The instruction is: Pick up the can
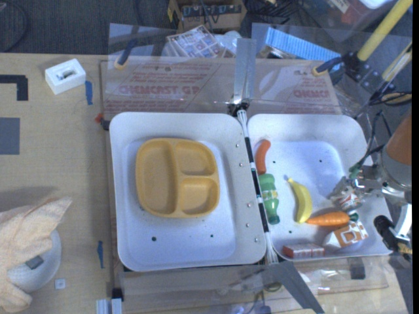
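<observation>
- The gripper [359,180] sits low at the 3 o'clock edge of the right bin [308,133]. How far open it is cannot be told, nor whether it has hold of anything.
- The can [345,195], silvery and crumpled-looking, lies right against the gripper at its 8 o'clock side.
- A carrot [327,219] lies just beside the can at its 7 o'clock. A small orange-and-white carton [351,235] is at the can's 6 o'clock.
- A banana [301,201] lies at 9 o'clock from the can, with a green bottle [268,199] beyond it by the bin's wall.
- A red sausage [262,155] lies at the bottle's 12 o'clock, and a dark red bar [302,250] at the bin's 6 o'clock rim.
- The left bin [131,241] bears a yellow divided plate [177,176].
</observation>
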Controlling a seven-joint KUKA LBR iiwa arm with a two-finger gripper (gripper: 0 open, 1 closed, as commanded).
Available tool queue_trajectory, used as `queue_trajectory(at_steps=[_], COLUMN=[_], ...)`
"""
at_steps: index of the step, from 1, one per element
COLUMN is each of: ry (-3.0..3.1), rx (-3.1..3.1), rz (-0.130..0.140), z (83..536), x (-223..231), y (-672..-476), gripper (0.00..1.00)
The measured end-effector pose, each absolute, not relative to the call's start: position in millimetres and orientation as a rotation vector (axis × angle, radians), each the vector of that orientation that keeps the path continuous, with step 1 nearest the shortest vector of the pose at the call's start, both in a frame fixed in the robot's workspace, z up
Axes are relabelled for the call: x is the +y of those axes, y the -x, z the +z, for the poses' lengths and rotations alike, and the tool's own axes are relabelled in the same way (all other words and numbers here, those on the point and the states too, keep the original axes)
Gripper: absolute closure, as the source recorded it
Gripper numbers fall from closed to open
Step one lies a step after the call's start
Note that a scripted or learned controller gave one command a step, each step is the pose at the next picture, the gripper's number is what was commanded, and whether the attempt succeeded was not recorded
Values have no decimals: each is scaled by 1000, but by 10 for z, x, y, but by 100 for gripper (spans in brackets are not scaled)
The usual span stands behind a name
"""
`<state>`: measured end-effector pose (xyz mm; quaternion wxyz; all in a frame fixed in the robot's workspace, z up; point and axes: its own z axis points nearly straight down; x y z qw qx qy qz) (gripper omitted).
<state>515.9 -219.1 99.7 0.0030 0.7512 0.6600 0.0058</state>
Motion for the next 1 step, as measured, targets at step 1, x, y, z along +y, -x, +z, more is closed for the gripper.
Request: queue_trajectory(at_steps=[1], ry=[-2494], rx=[1909], rz=[-1], z=[1681], x=[-1458], y=[-5581], gripper=[100])
